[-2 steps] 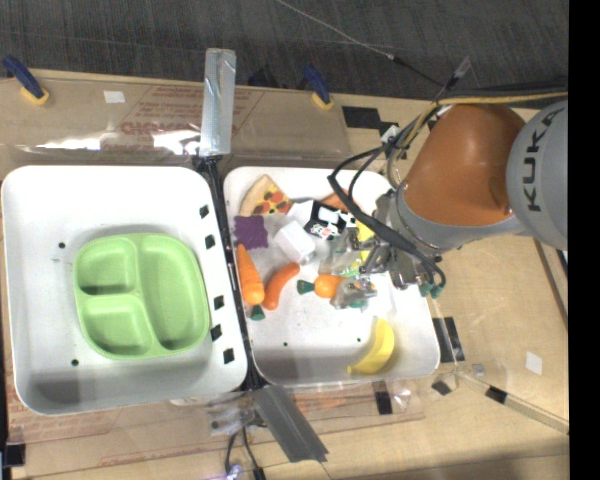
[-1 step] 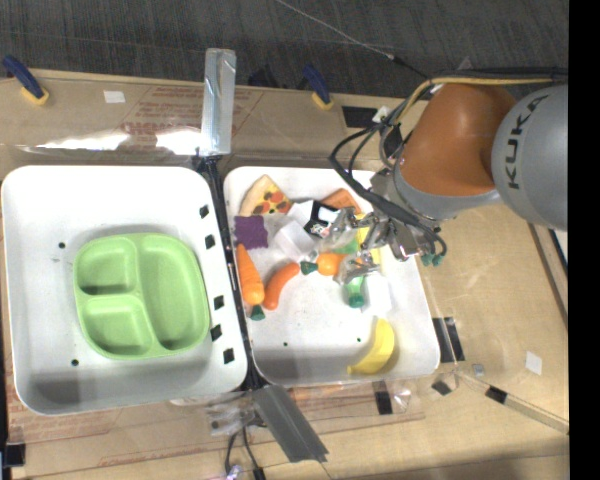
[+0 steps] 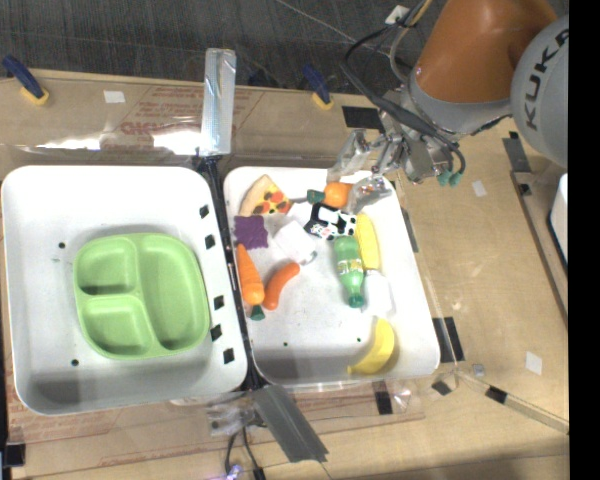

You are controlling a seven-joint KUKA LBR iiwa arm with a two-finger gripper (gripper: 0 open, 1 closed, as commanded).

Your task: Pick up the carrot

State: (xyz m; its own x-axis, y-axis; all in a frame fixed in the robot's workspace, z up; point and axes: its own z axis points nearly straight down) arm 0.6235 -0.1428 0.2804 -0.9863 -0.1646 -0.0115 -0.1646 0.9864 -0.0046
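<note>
Overhead, the gripper (image 3: 372,173) hovers at the right bin's (image 3: 310,353) one o'clock corner, just above a small orange item (image 3: 336,195); whether its fingers are open or closed cannot be told. Across that bin, the carrot (image 3: 249,279) lies along the nine o'clock wall, beside a sausage (image 3: 280,284). A green divided plate (image 3: 140,294) sits in the left bin (image 3: 40,208).

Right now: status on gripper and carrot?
Gripper over right bin's far edge, holding nothing visible. Carrot untouched by the bin's left wall. Purple piece at its top end, hot dog alongside.
</note>
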